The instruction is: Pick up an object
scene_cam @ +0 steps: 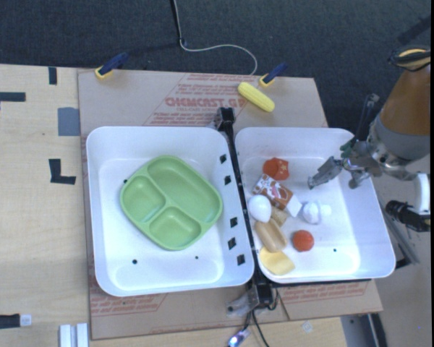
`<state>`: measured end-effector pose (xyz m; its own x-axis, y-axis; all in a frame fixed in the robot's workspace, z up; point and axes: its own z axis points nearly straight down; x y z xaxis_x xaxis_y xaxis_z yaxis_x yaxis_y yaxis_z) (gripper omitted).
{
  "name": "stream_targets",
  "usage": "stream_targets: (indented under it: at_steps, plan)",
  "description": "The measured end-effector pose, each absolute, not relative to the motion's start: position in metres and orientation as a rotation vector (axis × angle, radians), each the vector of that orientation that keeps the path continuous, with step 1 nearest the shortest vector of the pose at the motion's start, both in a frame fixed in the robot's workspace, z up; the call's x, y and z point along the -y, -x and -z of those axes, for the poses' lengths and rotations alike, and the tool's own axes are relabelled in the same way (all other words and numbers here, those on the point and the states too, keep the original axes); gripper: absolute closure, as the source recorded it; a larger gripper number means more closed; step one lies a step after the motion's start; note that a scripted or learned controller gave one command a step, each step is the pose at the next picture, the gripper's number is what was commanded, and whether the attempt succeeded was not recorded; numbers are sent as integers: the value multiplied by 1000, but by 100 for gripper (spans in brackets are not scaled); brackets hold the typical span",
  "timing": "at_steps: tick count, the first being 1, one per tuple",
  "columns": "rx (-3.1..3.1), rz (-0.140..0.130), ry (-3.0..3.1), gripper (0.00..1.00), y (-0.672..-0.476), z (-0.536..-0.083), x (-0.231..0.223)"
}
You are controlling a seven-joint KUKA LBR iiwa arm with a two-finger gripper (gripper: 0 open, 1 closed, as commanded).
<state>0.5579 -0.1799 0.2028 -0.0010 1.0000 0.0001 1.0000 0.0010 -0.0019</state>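
— What's closest to us in the right bin [347, 262]?
— A yellow wedge [277, 262] by its near left corner, then a tan bread roll [270, 235] and a red ball [302, 241] beside it.
— Farther in?
— A white egg [260, 208] along the left wall, a small white piece [312, 212] mid-bin, a red-and-white wrapped packet [273, 191], and a red tomato-like thing [276, 168] toward the far edge.
— And the gripper [341, 172]?
— Over the bin's right side, fingers spread apart, nothing between them, clear of every piece.
— The left bin [105, 194]?
— A green divided plate [171, 202] in its middle.
— Beyond the bins?
— A yellow corn cob [256, 97] on the cardboard [166, 100].
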Motion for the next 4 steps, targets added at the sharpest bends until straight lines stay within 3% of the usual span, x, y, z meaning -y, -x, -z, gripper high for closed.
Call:
stream_targets:
  at_steps: [1,2,3,4]
  plan:
    - [2223,-4,2229,0,-544,-94,128]
    - [2221,-5,2222,100,-543,-103,125]
    - [2226,1,2216,100,-560,-121,96]
    - [2239,17,2210,100,-575,-232,-2]
